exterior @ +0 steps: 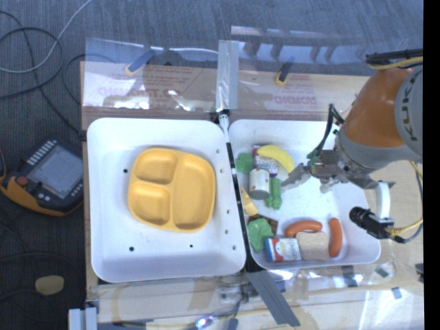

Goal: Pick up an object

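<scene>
My gripper [307, 181] hangs over the middle of the right bin [357, 256], just right of the toy food. Its fingers stand spread and open, with nothing between them. Left of it lie a yellow banana [276, 157], a small white can [259, 181] and a green vegetable piece [275, 192]. Toward the front of the bin lie a red sausage [302, 227], a second sausage [335, 236], a slice of bread [313, 245] and a small carton [281, 250].
A yellow divided plate [172, 188] sits in the left bin [110, 253]. More green pieces [245, 162] [258, 232] lie along the right bin's left wall. The grey and orange arm [385, 122] covers the right bin's far right corner. A teach pendant [48, 177] lies on the floor at left.
</scene>
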Tool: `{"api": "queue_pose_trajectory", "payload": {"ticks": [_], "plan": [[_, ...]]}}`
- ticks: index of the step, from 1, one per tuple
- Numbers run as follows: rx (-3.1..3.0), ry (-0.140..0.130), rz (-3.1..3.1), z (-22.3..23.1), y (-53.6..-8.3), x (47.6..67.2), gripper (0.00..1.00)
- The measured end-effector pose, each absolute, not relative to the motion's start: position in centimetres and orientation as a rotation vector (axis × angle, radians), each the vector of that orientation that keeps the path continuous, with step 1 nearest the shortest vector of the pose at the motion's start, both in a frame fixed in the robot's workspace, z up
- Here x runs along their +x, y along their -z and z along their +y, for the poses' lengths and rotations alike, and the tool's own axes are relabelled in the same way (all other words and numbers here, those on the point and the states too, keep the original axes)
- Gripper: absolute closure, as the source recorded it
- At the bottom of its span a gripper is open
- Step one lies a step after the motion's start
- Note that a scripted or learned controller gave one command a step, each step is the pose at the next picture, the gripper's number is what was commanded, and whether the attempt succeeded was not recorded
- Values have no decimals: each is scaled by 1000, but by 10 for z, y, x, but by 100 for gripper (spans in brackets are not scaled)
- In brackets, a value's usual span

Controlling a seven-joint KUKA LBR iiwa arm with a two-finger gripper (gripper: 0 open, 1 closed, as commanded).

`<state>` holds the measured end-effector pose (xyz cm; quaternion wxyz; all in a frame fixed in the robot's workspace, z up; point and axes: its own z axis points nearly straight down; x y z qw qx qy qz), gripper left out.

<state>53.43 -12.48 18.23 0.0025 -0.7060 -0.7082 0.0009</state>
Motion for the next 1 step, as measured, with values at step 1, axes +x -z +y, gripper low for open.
{"api": "queue_pose_trajectory", "payload": {"ticks": [1], "plan": [[-1967,2,-2464,-114,-90,606,0]]}}
